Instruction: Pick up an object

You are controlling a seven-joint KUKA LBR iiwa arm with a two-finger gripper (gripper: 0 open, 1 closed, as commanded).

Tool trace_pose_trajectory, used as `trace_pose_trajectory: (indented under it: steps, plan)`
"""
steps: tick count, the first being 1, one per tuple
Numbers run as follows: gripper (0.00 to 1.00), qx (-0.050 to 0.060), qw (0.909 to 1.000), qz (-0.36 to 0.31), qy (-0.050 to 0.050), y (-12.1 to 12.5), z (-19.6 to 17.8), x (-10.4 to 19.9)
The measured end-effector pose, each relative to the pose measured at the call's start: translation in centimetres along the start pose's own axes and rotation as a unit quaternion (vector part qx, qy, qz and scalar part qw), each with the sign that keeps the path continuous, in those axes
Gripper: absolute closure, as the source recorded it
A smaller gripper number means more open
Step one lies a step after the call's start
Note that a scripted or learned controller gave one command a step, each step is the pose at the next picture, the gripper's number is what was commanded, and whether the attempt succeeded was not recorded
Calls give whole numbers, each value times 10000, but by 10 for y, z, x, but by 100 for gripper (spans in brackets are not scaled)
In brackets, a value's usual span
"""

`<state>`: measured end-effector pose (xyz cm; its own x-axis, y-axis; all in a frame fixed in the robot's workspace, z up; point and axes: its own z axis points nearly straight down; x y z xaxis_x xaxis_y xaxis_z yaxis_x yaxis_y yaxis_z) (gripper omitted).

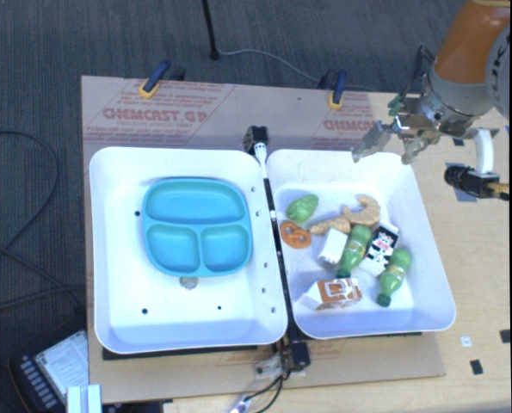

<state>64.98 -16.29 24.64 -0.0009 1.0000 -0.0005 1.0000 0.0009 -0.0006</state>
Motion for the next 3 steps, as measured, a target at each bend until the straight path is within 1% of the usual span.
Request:
trace_pose_trajectory:
  steps: [1,2,3]
  plan:
    - [0,-41,10000,-26,42,-36,145,-50]
    - [0,-40,10000,-7,2,-115,158,-35]
    - [100,-55,10000,3,-18,-115,148,-37]
